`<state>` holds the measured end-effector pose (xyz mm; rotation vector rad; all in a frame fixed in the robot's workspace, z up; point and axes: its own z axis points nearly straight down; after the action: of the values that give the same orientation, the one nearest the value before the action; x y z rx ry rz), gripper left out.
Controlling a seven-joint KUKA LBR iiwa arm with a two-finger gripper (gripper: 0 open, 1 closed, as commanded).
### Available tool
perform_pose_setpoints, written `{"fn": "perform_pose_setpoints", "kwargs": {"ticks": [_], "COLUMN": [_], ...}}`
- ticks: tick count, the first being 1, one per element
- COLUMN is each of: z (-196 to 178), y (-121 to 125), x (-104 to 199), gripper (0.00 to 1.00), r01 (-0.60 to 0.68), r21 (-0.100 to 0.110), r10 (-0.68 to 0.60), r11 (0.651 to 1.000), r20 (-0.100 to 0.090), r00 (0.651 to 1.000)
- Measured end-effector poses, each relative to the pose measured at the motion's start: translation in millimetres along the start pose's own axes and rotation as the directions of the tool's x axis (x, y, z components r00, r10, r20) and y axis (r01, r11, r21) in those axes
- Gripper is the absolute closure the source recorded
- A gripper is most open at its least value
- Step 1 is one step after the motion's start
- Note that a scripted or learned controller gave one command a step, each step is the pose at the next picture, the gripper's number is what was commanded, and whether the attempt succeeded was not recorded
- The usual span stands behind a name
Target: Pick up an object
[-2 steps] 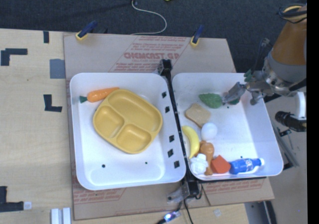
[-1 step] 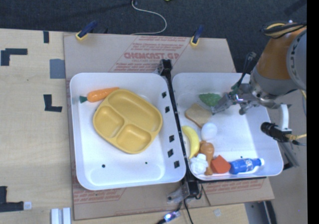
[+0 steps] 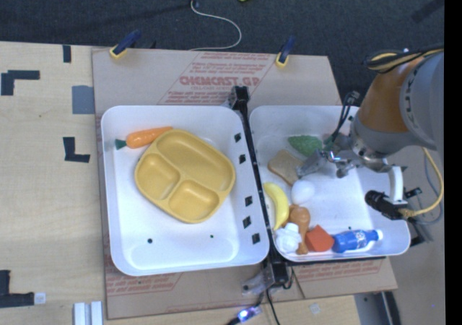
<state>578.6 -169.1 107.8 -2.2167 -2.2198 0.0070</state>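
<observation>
My gripper (image 3: 313, 165) hangs low in the right bin (image 3: 361, 123), on the end of the grey arm with the orange band (image 3: 382, 100) that comes in from the right. It sits between a green leafy piece (image 3: 305, 144) just behind it, a tan bread slice (image 3: 284, 167) to its left and a white egg (image 3: 303, 191) just in front. I see nothing held in it.
Along the right bin's front lie a banana (image 3: 277, 203), a brown piece (image 3: 299, 216), a white piece (image 3: 288, 237), a red block (image 3: 318, 239) and a blue bottle (image 3: 356, 240). The left bin (image 3: 119, 193) holds a yellow divided plate (image 3: 185, 175) and a carrot (image 3: 146, 137).
</observation>
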Motion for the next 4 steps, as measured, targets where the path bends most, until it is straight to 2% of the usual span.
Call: {"fn": "perform_pose_setpoints", "kwargs": {"ticks": [1,2,4], "z": [23,11,-81], "y": [1,2,4], "x": [0,2,-9], "gripper": [0.00,1.00,1.00], "r01": [0.000,0.001,0.000], "r21": [-0.006,-0.010,-0.010], "r10": [0.000,-0.001,0.000], "r11": [1.000,1.000,1.000], "r20": [0.002,-0.002,0.001], "r00": [1.000,1.000,1.000]}}
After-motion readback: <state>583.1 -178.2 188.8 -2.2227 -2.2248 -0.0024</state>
